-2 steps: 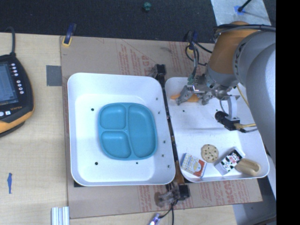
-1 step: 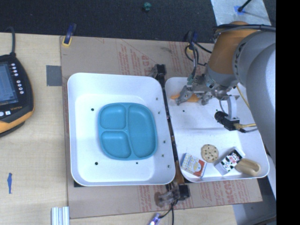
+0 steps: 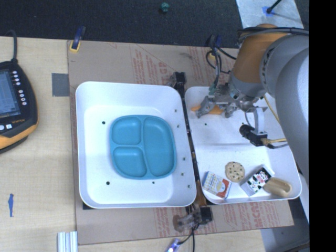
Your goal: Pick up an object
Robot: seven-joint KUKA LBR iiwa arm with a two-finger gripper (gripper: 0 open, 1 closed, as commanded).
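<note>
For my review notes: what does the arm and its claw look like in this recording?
The arm is bulky, with rounded light-grey casing and a wide orange band above the wrist. Below the band sits a darker metal wrist section, from which the claw extends as a small grey metal assembly. Thin dark cables loop beside the wrist. No lettering or markings are legible.

At the left edge of the frame a black and orange pendant (image 3: 14, 105) rests on my tabletop (image 3: 37, 182). A blue clip (image 3: 77, 38) sits at the cardboard sheet's (image 3: 131, 62) upper left corner, with grey tape (image 3: 60, 84) just below. A small green object (image 3: 165, 7) lies on the dark floor at top centre.
</note>
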